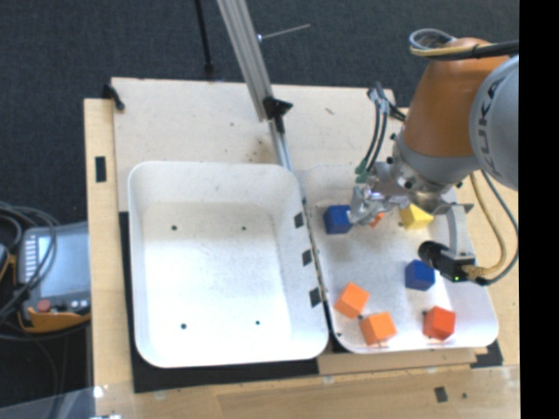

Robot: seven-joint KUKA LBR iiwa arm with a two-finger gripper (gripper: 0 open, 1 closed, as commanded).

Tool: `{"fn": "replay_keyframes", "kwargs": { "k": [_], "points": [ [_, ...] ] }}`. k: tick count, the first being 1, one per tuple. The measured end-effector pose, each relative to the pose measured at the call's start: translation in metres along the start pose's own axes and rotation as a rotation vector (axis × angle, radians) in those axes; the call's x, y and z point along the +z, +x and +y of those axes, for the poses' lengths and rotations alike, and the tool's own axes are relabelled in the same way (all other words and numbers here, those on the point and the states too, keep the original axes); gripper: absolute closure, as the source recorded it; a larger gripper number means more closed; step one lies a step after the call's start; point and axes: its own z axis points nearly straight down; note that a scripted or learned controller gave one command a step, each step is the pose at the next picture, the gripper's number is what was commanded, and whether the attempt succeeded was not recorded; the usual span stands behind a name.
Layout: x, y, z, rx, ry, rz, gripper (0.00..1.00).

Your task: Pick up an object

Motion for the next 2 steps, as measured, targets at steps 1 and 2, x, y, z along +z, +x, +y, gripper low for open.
{"fn": "replay_keyframes", "kwargs": {
  "k": [1,2],
  "points": [
    [0.004,0.060,-0.002,-0.003,0.001,0.001,1.00],
    [0.014,0.109,-0.005,-0.002,0.004,0.000,1.00]
  ]
}}
